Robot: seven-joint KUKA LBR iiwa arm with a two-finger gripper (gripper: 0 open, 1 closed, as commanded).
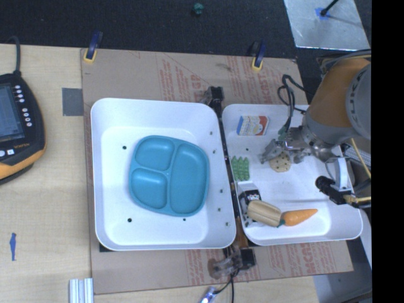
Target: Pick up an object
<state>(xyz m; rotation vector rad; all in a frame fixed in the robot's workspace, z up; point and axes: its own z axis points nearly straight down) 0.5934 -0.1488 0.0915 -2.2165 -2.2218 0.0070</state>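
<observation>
While the grey two-finger gripper sits low in the right white bin, it's right beside a round tan cookie; can't tell if it's pinching it. Orange carrot and tan bread roll lie near the front wall. Blue divided plate in the left white bin.
</observation>
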